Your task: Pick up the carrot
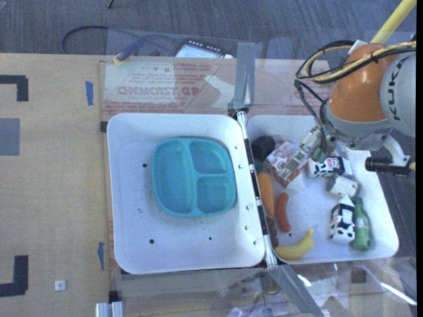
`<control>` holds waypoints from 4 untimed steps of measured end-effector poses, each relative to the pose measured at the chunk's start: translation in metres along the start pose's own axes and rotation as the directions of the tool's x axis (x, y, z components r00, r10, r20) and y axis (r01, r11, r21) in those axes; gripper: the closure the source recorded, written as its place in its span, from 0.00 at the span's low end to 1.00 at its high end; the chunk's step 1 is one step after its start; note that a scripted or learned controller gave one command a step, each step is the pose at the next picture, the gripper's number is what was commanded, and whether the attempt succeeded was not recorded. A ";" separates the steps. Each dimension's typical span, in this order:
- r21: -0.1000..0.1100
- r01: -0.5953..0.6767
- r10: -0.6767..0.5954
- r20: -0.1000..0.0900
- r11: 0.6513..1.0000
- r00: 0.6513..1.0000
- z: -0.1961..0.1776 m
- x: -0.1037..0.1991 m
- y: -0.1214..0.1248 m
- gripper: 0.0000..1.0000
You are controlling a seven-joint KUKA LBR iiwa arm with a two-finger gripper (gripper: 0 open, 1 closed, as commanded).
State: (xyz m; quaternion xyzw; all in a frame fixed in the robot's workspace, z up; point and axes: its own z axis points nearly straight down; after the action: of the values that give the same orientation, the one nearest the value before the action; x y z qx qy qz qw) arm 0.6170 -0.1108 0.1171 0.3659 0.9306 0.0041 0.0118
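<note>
My gripper [310, 144] hangs over the upper middle of the right bin [383, 207], below my orange wrist band. Whether my fingers are spread or closed I cannot tell at this angle; the tips blur into the clutter beneath them.

Target location: the carrot [266, 191] lies to the left of my fingers and somewhat toward the near edge, close against the bin's left wall, just beside the divider between the two bins. It runs lengthwise along that wall.

Procedure for the approach, as I judge it:
1. Move left and toward the near edge until I am centred over the carrot's middle.
2. Turn the wrist so my fingers close across the carrot's width, not along its length.
3. Allow for the wall: one finger must drop into the narrow gap between carrot and wall, which is the likely point of failure.
4. Keep clear of the red sausage [283, 213], which lies just beside the carrot's lower end, and of the small printed box [285, 160] directly beneath and left of my fingers.

Target appearance: an orange, elongated, smoothly tapered body, probably a hard plastic toy. A dark rounded object [263, 144] sits at its upper end. The teal divided plate [195, 177] in the left bin is not involved.
</note>
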 end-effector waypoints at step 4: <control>0.026 -0.574 0.575 -0.005 0.818 0.818 -0.195 0.040 0.077 1.00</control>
State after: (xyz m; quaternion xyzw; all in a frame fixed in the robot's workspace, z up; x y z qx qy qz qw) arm 0.6349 -0.0272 0.3128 0.6294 0.7771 -0.0010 0.0001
